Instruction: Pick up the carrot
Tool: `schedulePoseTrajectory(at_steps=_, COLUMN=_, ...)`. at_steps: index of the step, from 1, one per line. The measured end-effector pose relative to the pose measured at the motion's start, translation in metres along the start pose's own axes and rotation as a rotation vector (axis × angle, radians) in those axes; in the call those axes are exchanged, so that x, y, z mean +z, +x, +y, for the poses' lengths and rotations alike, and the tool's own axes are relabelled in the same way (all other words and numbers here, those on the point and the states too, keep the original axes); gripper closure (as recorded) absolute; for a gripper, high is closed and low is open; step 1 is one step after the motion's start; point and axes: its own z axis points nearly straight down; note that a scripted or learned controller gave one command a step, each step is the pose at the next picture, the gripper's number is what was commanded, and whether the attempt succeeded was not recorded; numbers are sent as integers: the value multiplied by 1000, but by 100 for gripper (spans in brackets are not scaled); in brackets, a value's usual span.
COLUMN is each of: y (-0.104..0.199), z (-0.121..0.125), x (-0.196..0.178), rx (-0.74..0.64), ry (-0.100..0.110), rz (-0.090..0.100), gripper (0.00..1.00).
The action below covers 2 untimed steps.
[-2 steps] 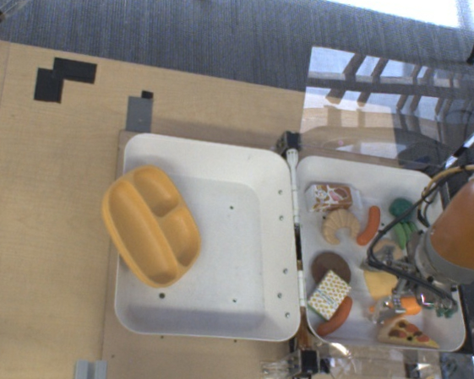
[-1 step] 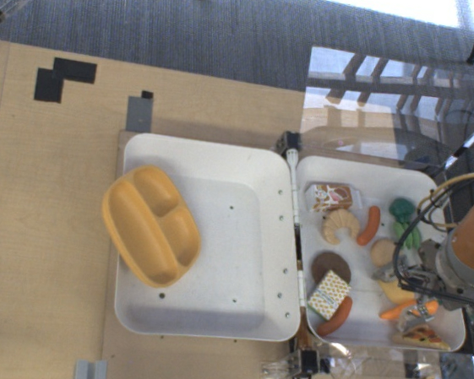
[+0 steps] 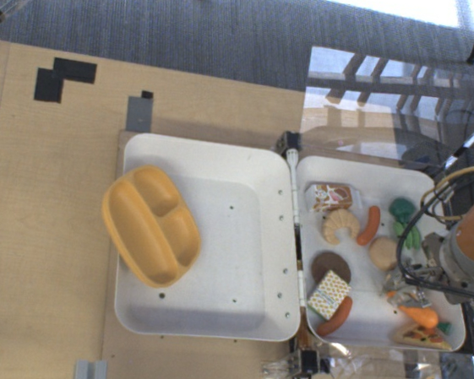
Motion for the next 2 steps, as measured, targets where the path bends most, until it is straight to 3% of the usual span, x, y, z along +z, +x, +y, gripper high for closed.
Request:
schedulePoseTrajectory(at_steps=1, y=-5, z=-1, x=-12, rx=-4, ry=6, rz=-11, gripper=100)
schedulePoseTrajectory(at_steps=2, y=-6, z=0, x=-12, rx=-5, ry=5, rz=-12, gripper=0)
